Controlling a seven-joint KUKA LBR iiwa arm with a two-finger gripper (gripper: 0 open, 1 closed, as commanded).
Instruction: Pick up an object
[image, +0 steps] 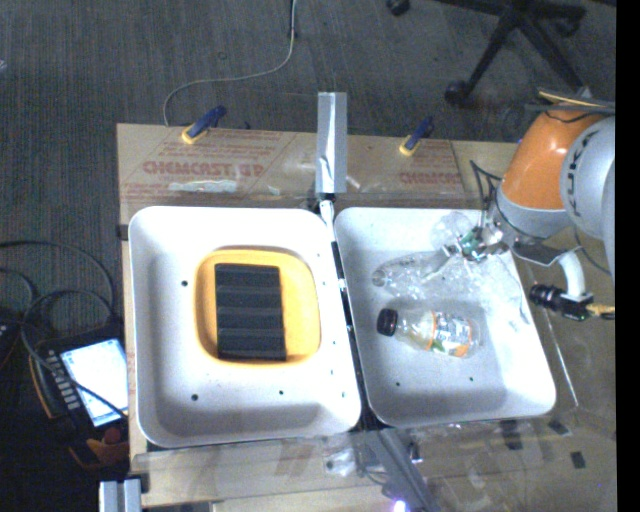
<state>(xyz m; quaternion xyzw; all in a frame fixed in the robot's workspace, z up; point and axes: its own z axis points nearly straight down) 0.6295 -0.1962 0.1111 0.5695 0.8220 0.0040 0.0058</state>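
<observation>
Here, a clear plastic bottle (432, 330) with a dark cap and an orange-and-green label lies on its side in the right bin (520, 385), right of centre in the frame, cap pointing left. Just above it sits a crumpled piece of clear plastic (415, 272). The gripper (477, 243) hovers at that bin's upper right, over more crinkled clear wrap; whether it grips anything cannot be told. The grey arm (560, 170) with its orange band enters at the upper right. The left bin (160, 400) holds a yellow tray (304, 300) with a black ribbed block (250, 312) in it.
</observation>
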